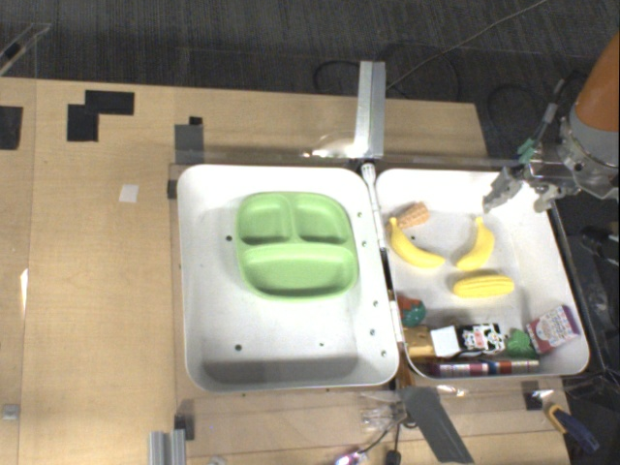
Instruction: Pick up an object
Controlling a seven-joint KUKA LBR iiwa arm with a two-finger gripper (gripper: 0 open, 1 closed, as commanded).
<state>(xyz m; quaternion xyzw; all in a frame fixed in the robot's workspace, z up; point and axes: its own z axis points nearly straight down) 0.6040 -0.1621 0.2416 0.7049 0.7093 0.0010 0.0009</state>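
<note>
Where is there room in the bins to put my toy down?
Left bin: bare white floor in front of the green plate and down its left side. Right bin: a patch between the corn cob and the right wall. Crowded: the near edge, packed with small boxes and markers.

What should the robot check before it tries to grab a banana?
1. Gripper above the right bin: ok, it is over the bin's top right part.
2. Nothing between the fingers: ok, no item is seen there.
3. Fingers open enough: cannot tell, too small and blurred.
4. Bananas reachable: ok, two lie uncovered mid-bin, with a yellow corn-like piece just below them.
5. Room around the right banana: ok, bare floor beside it.
6. Clutter kept away: ok, boxes and pens lie along the bottom edge.
</note>
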